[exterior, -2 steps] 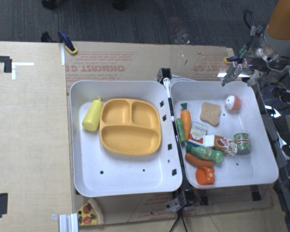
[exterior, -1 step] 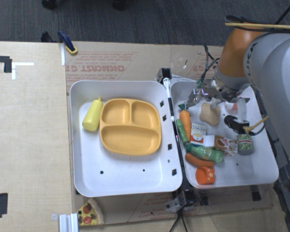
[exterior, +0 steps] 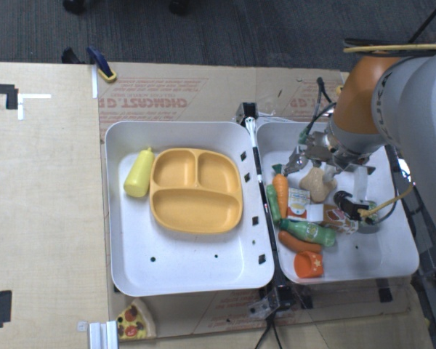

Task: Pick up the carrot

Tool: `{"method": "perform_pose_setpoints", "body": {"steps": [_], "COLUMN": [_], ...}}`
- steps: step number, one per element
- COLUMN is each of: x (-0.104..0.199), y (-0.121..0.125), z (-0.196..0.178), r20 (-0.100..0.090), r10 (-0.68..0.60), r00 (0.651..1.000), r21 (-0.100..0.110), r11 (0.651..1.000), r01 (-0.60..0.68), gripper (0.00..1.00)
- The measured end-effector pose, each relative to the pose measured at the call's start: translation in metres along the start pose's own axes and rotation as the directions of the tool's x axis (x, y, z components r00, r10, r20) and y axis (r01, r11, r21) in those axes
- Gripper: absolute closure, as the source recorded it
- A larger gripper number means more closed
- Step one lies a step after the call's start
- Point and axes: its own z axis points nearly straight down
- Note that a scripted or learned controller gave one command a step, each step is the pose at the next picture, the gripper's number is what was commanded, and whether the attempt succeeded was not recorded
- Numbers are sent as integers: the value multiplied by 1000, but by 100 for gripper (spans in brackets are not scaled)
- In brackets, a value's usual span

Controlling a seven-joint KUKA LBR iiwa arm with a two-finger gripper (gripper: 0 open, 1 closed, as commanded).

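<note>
From my console the carrot [exterior: 280, 190] lay lengthwise against the right bin's [exterior: 392, 260] left wall, just left of the claw [exterior: 321, 160], whose grip I couldn't judge.

Over in the left bin [exterior: 123, 267], a yellow three-compartment plate [exterior: 196, 190] sits near the middle, and a yellow squeeze bottle [exterior: 139, 172] lies just beside its left edge, touching it. Right bin [exterior: 392, 260] is crowded: a green bottle [exterior: 309, 231] lies across the middle, an orange cup [exterior: 309, 265] sits on its side by the front wall, a beige lump [exterior: 316, 182] sits further back. On the desk [exterior: 43, 217], a toy pizza slice [exterior: 133, 323] lies at the front edge, below the left bin.
</note>
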Motion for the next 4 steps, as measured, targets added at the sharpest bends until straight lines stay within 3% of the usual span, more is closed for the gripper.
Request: {"method": "perform_pose_setpoints", "body": {"steps": [1,2,3,4], "x": [-3,-5,-1,75], "y": [-22,-32,-27,-118], "z": [0,0,0,-97], "r20": [0,1,2,6], "r10": [129,502,670,819], "r00": [992,865,743,574], "r21": [-1,-2,-1,4], "r11": [992,865,743,574], "r01": [-129,-502,-670,-819], "gripper": [0,0,0,0]}}
